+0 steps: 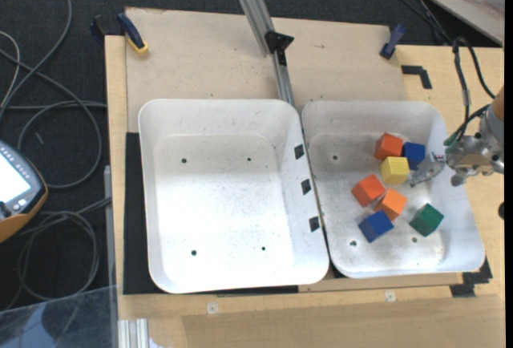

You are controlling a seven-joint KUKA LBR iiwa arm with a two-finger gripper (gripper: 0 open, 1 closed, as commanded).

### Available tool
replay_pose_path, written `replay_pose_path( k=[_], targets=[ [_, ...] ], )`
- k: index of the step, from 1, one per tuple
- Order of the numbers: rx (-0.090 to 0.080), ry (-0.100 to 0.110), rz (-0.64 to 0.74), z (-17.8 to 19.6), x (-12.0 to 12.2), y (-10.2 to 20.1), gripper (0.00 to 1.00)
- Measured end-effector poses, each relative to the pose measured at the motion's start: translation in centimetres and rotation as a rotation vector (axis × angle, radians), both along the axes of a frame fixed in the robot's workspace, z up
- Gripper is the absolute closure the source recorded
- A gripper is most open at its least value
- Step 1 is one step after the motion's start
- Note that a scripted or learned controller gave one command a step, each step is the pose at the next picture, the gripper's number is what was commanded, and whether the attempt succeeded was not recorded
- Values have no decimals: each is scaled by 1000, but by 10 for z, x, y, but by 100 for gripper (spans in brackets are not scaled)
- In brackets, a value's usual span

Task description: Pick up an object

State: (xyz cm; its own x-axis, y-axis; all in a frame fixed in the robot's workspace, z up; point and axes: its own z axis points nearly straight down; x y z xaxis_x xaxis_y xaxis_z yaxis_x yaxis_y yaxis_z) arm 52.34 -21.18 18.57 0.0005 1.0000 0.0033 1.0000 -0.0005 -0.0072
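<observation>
You were looking down on a wooden bench that carried two shallow white bins side by side. The left bin lay toward the bench's left edge, and the right bin lay toward its right edge; the two rims touched along the middle. All the blocks sat in the right bin, grouped toward its right wall. An orange block stood nearest the bin's far right corner, with a small blue block just beside it and a yellow block touching both on the near side. A second orange block lay closer to the bin's centre, and a smaller orange block touched it. A larger blue block sat against that one toward the near edge, and a green block rested apart from the group, near the near right corner. The gripper reached in over the right wall of the right bin, beside the small blue block; no block sat between its fingers, and you could not tell whether it was apart or together. A metal pole crossed the far edge of the bench. No brand, label or writing was legible on any block or bin.
</observation>
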Motion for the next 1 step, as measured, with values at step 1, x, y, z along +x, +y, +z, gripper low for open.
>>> replay_pose_path(
  k=[1],
  targets=[
    [-1, -5, -1, -62, -2, 1, 0]
  ],
)
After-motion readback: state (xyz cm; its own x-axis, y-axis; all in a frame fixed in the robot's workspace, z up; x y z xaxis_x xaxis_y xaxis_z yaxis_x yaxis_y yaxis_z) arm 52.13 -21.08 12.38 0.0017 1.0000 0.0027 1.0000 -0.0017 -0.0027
